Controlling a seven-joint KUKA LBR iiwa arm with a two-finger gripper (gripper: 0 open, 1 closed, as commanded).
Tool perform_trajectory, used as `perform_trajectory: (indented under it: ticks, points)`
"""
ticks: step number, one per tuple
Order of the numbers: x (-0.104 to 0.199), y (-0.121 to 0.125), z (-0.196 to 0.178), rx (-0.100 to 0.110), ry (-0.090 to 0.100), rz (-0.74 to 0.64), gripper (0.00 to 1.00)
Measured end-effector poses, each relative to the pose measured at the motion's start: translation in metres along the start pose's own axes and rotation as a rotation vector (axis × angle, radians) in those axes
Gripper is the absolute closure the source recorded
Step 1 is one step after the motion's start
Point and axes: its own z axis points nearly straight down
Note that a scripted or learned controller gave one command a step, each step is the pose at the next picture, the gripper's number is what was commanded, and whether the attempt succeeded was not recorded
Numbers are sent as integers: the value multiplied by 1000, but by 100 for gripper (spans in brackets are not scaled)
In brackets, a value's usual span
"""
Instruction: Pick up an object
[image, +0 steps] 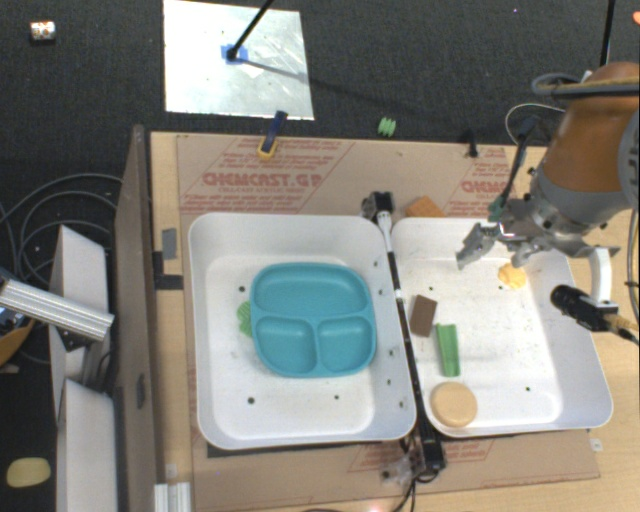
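Hovering over the right bin (575, 395), the hand (497, 250) has its fingers spread, gripping nothing. A yellow piece (513, 277) lies just beside it. Brown block (423, 315), green block (447, 349) and tan disc (454, 404) rest nearer the divider. Left bin (215, 400) carries a teal tray (312, 318).

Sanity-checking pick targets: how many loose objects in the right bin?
4: brown block and green block near the divider, tan disc at the front corner, yellow piece beside the gripper. Arm may hide more.
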Motion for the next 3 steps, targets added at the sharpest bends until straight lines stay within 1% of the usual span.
perform_trajectory:
  ticks: [1, 2, 3]
  points:
    - [-6, -72, 75, 13, 2, 5, 0]
    - [12, -89, 150, 0, 1, 3, 0]
    - [11, -88, 137, -3, 1, 2, 100]
